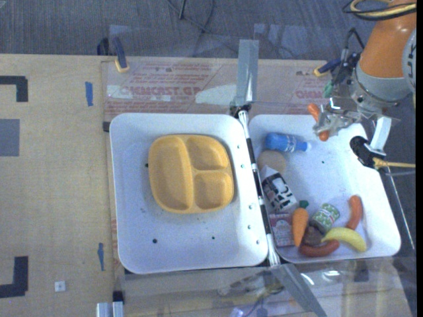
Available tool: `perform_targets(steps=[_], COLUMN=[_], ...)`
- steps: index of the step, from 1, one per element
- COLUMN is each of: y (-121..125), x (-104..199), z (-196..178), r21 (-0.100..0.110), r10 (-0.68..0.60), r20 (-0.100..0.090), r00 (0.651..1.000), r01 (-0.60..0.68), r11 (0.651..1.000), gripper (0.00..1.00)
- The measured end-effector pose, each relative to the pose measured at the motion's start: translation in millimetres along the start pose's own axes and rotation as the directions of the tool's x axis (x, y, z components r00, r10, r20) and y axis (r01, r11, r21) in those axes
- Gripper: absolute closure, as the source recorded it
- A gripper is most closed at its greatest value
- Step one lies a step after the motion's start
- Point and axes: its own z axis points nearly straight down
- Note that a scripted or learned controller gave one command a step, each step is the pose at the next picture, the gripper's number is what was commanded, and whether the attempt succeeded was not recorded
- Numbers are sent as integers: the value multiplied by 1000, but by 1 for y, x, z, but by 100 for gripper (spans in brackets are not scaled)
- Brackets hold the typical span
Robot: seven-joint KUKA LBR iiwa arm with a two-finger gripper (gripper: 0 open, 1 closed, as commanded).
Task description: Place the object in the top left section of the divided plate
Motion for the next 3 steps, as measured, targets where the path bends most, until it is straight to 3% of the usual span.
perform_targets(steps=[1,2,3], y=[19,14,-28], x=[36,82,157], z=[85,23,23], r21=[-14,-1,3], r10=[-117,-35,-23], r20=[3,-2,-3], r00=[993,999,1000], r01=[117,35,23], r11=[993,999,1000], gripper=[100,100,100])
